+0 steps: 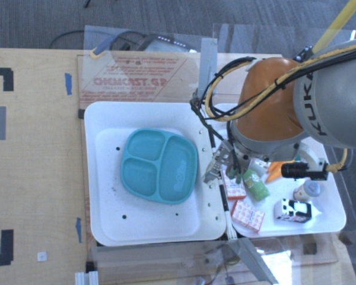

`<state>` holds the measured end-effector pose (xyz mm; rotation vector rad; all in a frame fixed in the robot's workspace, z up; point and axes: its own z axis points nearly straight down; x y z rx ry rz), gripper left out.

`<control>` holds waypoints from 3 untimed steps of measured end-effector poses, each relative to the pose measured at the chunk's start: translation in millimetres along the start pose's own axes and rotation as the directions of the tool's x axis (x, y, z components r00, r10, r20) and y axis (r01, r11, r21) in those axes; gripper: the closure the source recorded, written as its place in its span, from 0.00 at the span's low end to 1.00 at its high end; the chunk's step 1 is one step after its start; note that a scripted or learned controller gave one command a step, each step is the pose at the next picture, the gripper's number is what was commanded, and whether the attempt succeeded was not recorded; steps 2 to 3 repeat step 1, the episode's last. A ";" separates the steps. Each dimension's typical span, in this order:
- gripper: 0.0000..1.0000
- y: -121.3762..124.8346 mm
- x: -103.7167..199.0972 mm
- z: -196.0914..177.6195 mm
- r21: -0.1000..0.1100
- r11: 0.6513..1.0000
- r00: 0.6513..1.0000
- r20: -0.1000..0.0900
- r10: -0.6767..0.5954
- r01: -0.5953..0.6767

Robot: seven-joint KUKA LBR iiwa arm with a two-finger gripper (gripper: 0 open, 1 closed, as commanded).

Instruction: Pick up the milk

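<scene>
The milk [292, 211] is a small black-and-white patterned carton lying on its side near the front right of the right bin [335, 218]. My gripper [218, 168] hangs low over the left edge of that bin, beside the divider between the two bins. It is well to the left of the milk and apart from it. A red-and-white box [234, 189] lies just below and right of the gripper. The arm's orange band and grey wrist cover the back of the right bin.
A teal divided plate [160, 165] lies in the left bin [101, 177]. The right bin also holds a second red-and-white box [248, 216], a green item [256, 186], an orange item [274, 170] and a small capped bottle [308, 190] just behind the milk.
</scene>
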<state>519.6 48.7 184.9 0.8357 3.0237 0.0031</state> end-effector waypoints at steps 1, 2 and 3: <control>1.00 38.4 69.8 -14.2 0.002 0.983 0.983 -0.005 -0.185 0.185; 1.00 38.4 69.8 -14.2 0.002 0.983 0.983 -0.005 -0.185 0.185; 1.00 38.4 69.8 -14.2 0.002 0.983 0.983 -0.005 -0.185 0.185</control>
